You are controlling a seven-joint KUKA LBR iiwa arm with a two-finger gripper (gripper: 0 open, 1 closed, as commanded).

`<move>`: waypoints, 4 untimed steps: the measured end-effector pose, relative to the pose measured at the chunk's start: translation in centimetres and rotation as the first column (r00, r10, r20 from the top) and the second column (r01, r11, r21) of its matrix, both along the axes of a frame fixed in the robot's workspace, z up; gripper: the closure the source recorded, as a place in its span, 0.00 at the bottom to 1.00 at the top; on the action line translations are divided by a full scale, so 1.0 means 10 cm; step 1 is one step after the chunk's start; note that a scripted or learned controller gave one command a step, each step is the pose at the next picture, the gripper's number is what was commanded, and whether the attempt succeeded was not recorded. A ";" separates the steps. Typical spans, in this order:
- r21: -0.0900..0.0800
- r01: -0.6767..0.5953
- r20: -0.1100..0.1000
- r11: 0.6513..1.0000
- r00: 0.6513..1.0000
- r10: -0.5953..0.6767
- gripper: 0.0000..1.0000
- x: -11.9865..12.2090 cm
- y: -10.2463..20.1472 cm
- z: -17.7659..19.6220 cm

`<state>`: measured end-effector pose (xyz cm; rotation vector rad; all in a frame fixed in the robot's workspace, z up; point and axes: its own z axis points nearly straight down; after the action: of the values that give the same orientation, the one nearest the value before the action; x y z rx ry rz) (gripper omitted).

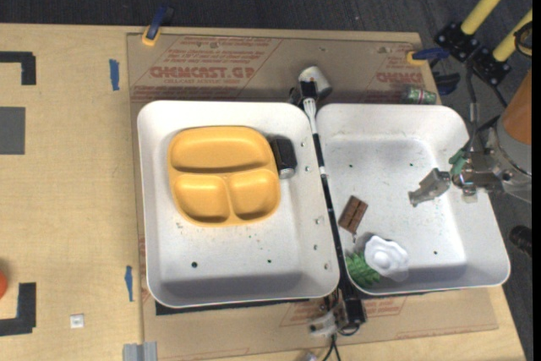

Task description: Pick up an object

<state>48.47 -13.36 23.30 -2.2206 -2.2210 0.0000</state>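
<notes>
Looking down at the bench (pixel 68 182), we started at the left bin (pixel 161 266), where a yellow divided tray (pixel 224 173) lay flat in the upper half, its three compartments facing up. A small dark block (pixel 283 156) sat touching the tray's right edge, close to the bin's right wall. A few dark specks dotted the white floor below the tray.

Moving past the rims where the two bins met, we saw the right bin (pixel 486 262). A small brown rectangular piece (pixel 352 214) lay tilted near its left wall. Below that, in the lower left corner, a white crumpled object (pixel 386 256) rested just beside a green item (pixel 362 268), the two touching or nearly so; we could not tell which lay on top.

Further right, the gripper (pixel 427 188) reached in over the right side of that bin, pointing leftward and down. We could not tell how its end stood, wide or narrow, since the metal parts blurred together from this angle. We saw nothing held at its tip. It was well apart from the brown piece and from the white and green things, which all lay on the bin floor to its left and below.
</notes>
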 end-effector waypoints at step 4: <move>-0.003 -0.175 0.004 0.985 0.985 0.175 0.00 0.47 0.36 -1.47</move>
<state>53.20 -9.76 8.56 -2.0201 -2.4113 -0.0023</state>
